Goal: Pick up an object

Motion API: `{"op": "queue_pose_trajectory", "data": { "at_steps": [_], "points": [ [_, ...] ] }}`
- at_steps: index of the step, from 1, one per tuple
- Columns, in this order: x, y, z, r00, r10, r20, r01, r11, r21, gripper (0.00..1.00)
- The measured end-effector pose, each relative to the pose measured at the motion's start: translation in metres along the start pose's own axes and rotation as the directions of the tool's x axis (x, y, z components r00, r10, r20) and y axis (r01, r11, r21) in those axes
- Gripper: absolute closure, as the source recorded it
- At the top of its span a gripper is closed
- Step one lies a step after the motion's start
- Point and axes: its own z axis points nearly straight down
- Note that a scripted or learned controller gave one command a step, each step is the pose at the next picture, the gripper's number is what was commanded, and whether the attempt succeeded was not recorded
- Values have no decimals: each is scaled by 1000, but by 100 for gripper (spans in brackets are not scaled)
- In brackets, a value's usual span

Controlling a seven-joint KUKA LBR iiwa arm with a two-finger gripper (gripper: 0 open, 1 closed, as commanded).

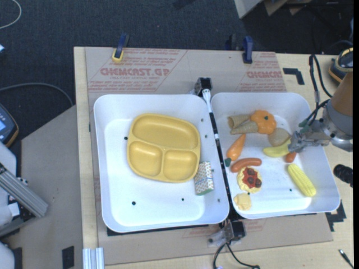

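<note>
The right bin (276, 194) holds several toy foods: an orange pumpkin (263, 121), a brown cone (241, 123), a carrot (236, 146), a red sausage (245, 163), a small pizza (249, 179), a corn cob (301, 179), a yellow banana (275, 151) and a pale yellow lump (242, 201). My gripper (295, 144) hangs low over the right side of this bin. It is just right of the banana, beside a beige round piece (279, 136). A small red item (290, 157) lies right under it. Nothing is visibly lifted.
The left bin (106, 167) carries a yellow divided plate (164, 147) and a small patterned block (203, 178) near the wall between the bins. Two clamps (118, 49) (247, 48) sit on the board's far edge. Cables run along the right side.
</note>
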Motion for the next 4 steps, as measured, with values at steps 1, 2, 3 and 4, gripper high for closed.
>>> {"op": "queue_pose_trajectory", "data": {
  "at_steps": [1,2,3,4],
  "points": [
    [-7,4,-62,1000,0,1,0,1000,-3,100],
    [-7,5,-81,1000,0,0,0,1000,1,100],
    [44,28,-91,1000,-4,-2,4,1000,1,100],
    [97,43,-78,1000,-2,-3,2,1000,6,100]
  ]
}}
